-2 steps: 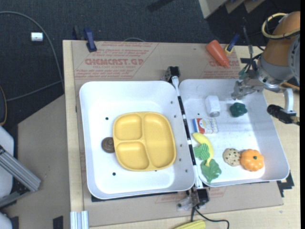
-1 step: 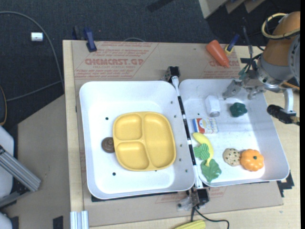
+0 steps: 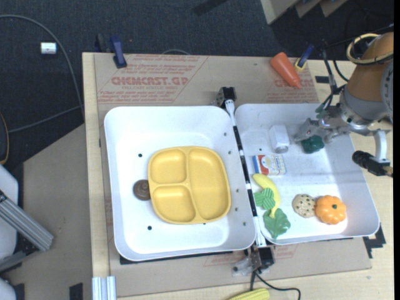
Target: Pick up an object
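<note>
My gripper point(image 3: 315, 130) hangs low over the far part of the right bin point(image 3: 350, 167), reaching in from the right. A small dark green object point(image 3: 312, 145) lies right at its tip, touching or just under it. Left of it stands a small white block point(image 3: 279, 137). A red, white and blue packet point(image 3: 269, 165) lies nearer the bin's left wall. Along the front lie a yellow banana point(image 3: 264, 182), two green leafy pieces point(image 3: 275, 221), a speckled cookie point(image 3: 304, 205) and an orange pumpkin point(image 3: 330, 209).
The left bin point(image 3: 125, 136) holds a yellow divided plate point(image 3: 187, 184) with a brown disc point(image 3: 142, 189) at its left edge. An orange carrot-like piece point(image 3: 286, 70) lies on the bench behind the right bin. A blue clamp point(image 3: 117, 52) sits at the back left.
</note>
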### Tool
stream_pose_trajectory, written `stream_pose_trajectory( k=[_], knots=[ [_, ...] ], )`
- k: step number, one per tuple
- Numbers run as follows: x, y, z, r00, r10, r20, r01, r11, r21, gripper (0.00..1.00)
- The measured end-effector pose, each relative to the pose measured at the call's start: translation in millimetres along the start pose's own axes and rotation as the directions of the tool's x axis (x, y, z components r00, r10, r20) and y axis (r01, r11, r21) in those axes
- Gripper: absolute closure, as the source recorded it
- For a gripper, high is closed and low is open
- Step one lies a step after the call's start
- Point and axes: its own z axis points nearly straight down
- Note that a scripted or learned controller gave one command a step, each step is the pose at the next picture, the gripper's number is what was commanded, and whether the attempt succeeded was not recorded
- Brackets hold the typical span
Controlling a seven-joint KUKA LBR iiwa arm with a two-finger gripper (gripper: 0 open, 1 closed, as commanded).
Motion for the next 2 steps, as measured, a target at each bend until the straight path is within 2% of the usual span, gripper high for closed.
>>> stream_pose_trajectory(
  k=[1, 2],
  knots=[
    [-3.3, -0.1, -10.9, 1.0, 0.001, 0.008, -0.001, 1.0, -0.003, 1.0],
    [79.7, 11.1, 1.3, 1.0, 0.003, 0.007, -0.003, 1.0, -0.004, 1.0]
  ],
)
